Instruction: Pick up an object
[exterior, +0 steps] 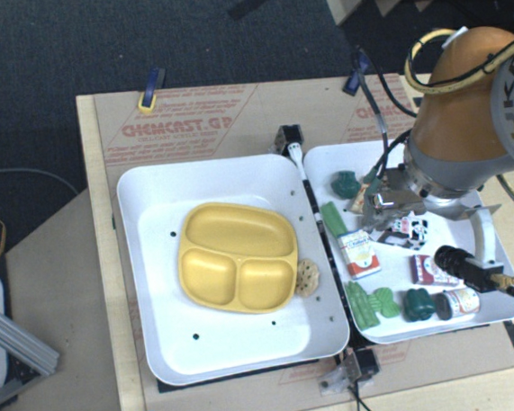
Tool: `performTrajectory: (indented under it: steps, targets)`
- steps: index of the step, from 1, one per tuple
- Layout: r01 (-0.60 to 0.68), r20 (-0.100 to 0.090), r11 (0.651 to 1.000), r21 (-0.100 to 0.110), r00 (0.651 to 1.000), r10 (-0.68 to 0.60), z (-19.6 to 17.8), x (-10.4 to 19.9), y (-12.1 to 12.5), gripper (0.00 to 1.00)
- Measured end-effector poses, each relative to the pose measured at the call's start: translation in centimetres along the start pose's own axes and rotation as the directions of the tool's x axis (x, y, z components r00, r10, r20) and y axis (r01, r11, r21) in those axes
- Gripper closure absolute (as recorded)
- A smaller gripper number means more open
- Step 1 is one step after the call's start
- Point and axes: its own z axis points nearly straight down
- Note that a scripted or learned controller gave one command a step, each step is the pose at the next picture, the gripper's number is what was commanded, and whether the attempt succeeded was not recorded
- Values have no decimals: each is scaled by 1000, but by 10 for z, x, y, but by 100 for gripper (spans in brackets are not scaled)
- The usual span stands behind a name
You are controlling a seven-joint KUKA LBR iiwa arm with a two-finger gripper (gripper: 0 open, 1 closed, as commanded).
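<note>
In the left bin (144,256) we see a yellow divided plate (237,256) lying flat, with a cookie (307,276) touching its right edge. In the right bin (325,162) a green strip (332,218) lies along the left wall, a dark green lump (345,183) sits near the far corner, and a red and white carton (359,253) lies below them, with pale green pieces (372,305) nearer the front. The gripper (380,204) hangs over the middle of this bin, just right of the strip and above the carton; we cannot tell how far open it is, nor whether it has hold of anything. Just beside it to the right lies a black and white spotted piece (410,229), then a red box (423,270), a dark green toy (418,304) and a small bottle (462,302) on its side by the front wall.
</note>
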Motion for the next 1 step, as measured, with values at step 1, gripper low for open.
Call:
performTrajectory:
  steps: [1]
  targets:
    - [-3,-1,1000,7,1000,3,6,-6,-7,100]
